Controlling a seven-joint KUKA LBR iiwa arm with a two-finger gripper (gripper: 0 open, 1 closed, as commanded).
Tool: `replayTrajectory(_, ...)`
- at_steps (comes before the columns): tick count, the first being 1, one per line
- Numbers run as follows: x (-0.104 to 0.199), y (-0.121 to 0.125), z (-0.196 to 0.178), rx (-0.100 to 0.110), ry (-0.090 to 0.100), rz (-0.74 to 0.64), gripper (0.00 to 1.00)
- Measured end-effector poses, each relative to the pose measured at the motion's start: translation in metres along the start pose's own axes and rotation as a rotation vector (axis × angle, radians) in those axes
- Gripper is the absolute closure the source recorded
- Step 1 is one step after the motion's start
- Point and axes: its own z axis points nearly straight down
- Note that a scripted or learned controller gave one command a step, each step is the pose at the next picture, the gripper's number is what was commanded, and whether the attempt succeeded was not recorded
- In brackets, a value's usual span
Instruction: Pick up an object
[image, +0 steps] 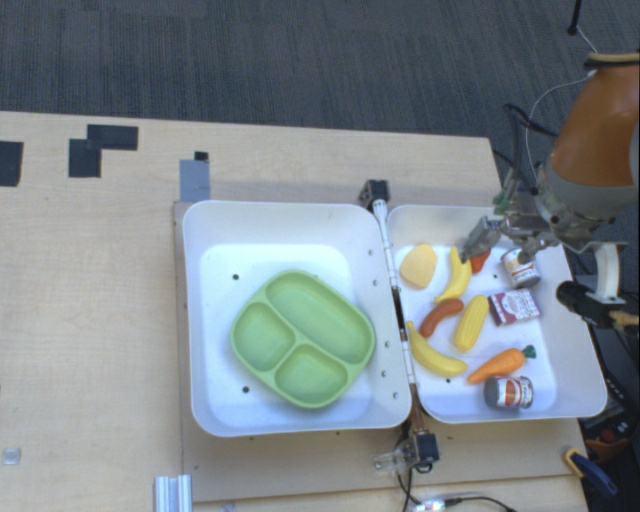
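Toy foods crowd the right bin (590, 400): bananas (436, 355), corn (471, 322), carrot (497, 365), sausage (440, 316), cans (510, 393), lying flat.

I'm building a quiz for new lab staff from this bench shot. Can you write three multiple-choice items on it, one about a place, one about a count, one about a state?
1. Where does the green divided plate lie?
A. In the left bin
B. In the right bin
C. On the bare bench

2. How many compartments does the plate have?
A. Two
B. Three
C. Five

3. How does the can with the red label at the front of the right bin rest?
A. Upright on its base
B. On its side
C. Stacked on the carrot

Answers:
1. A: the plate sits inside the left bin, apart from the toy food in the other bin.
2. B: its ridges split it into one long section and two smaller ones.
3. B: its label faces up and its round end faces sideways, just in front of the carrot.
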Motion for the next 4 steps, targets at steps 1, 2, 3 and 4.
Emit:
replayTrajectory(1, -0.029, -0.006, 0.135, 0.001, 0.0, 0.003, 0.0)
replayTrajectory(2, -0.021, -0.066, 0.156, -0.007, -0.001, 0.003, 0.0)
replayTrajectory(3, -0.02, -0.064, 0.145, -0.013, -0.002, 0.002, 1.0)
replayTrajectory(4, 0.063, -0.091, 0.059, -0.002, 0.001, 0.0, 1.0)
